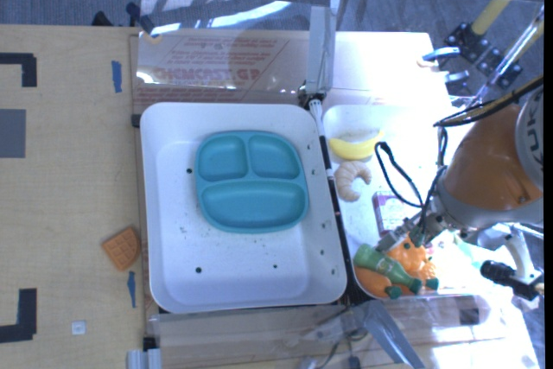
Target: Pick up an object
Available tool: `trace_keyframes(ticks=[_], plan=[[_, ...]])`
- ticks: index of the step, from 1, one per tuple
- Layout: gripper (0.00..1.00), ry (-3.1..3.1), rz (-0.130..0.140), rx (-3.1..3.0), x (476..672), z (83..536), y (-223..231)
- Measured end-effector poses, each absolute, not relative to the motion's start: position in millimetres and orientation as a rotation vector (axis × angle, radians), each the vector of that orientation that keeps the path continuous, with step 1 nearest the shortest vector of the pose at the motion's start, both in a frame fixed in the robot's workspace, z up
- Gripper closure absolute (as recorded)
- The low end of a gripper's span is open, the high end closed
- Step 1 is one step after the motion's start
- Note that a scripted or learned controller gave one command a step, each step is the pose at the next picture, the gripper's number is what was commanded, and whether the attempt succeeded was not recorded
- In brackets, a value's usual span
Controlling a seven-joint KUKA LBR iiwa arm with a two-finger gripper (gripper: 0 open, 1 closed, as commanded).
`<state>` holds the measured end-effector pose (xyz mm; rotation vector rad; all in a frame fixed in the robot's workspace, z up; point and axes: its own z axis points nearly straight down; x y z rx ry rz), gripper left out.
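Observation:
My gripper [413, 239] is low in the right bin [406, 121], just above an orange toy [406, 259] and a green bottle [393, 265] lying across it near the bin's front. A purple packet [386, 210] lies just left of the wrist. Further back lie a beige croissant-shaped piece [352, 178] and a yellow banana [354, 146]. The arm's orange band [492, 164] hangs over the bin's right side and hides what is under it.
The left bin [164, 212] holds a blue divided plate [251, 181]. An orange waffle-like piece [122, 247] lies on the wooden bench left of the bins. Clear plastic walls [233, 47] rise behind both bins. Black cables [397, 177] loop by the wrist.

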<state>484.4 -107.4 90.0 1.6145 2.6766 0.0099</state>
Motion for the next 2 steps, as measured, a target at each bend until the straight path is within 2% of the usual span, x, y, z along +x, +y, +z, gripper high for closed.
trace_keyframes(ticks=[1,2], plan=[[1.00,2.670,0.014,1.610,487.1,100.9,-107.4],[1.00,2.516,0.010,1.868,530.1,241.1,-63.5]])
